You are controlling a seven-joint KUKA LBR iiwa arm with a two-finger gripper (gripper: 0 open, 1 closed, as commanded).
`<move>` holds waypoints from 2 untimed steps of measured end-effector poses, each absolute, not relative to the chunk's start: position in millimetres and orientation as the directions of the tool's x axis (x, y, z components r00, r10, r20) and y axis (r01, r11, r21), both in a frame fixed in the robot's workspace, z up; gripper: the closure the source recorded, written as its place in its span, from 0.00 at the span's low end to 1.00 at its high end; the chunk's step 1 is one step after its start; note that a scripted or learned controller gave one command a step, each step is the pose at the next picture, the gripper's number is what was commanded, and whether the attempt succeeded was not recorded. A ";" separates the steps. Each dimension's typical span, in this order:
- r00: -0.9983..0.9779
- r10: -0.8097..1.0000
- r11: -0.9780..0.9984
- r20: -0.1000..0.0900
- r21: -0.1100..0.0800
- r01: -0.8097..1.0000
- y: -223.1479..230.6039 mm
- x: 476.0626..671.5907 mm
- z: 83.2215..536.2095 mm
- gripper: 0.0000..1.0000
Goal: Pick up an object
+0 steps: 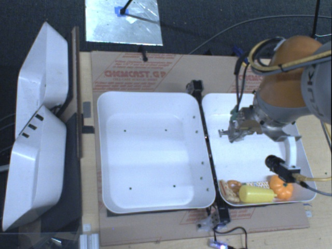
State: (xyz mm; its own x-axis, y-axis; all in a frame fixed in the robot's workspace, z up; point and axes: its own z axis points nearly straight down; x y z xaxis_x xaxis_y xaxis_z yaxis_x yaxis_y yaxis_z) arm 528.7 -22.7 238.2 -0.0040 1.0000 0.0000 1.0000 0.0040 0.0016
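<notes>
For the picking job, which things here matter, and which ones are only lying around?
Belonging to the job:
- gripper, above the right bin
- yellow object, orange object and a pale piece, at that bin's near edge

Lying about:
- left bin
- metal sheet
- white covers at far left

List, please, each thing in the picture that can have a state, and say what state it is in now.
gripper: raised over the right bin, nothing seen between its fingers; open or shut cannot be told.
right bin: holds a few objects at its near edge.
yellow object: lying on its side, untouched.
orange object: resting beside the yellow one, partly behind a black part of the arm.
left bin: upright on the bench.
</notes>
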 end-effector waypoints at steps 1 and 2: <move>-0.006 1.000 0.006 0.001 0.000 1.000 38.5 525.1 240.6 1.00; -0.006 1.000 0.006 0.002 0.001 1.000 98.9 524.0 242.1 1.00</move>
